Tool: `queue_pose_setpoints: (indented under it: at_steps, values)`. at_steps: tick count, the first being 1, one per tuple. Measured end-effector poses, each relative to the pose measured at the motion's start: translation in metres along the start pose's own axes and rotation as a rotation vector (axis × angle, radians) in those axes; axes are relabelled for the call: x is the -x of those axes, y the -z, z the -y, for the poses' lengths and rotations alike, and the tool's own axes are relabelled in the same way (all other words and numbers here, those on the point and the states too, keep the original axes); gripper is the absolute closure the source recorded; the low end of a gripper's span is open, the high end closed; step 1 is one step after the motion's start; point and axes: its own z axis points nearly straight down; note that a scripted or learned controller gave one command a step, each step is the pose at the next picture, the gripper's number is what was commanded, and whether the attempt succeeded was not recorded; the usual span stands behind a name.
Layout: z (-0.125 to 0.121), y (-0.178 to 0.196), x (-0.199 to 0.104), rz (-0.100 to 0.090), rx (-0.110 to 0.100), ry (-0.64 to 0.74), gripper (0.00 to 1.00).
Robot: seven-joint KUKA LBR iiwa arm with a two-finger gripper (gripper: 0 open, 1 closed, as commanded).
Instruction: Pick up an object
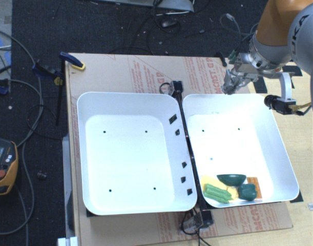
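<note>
1. A single fixed camera looks down from above the cardboard-topped bench at a slant.
2. It stands far enough back to take in both shallow white plastic bins, the left bin and the right bin, plus dark floor beyond.
3. The grey arm with the orange band enters at the frame's upper right.

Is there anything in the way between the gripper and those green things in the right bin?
Nothing visible. The gripper is above the right bin's far rim, and bare white floor lies between it and the green things at the near edge.
</note>
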Motion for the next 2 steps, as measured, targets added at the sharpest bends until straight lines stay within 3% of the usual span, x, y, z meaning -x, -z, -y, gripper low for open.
queue_pose_setpoints:
  at_steps: [1,2]
  values:
    - [0.012,-0.064,0.062,-0.001,-0.015,-0.008,1.00]
    - [0.035,0.051,0.038,0.000,0.000,-0.001,1.00]
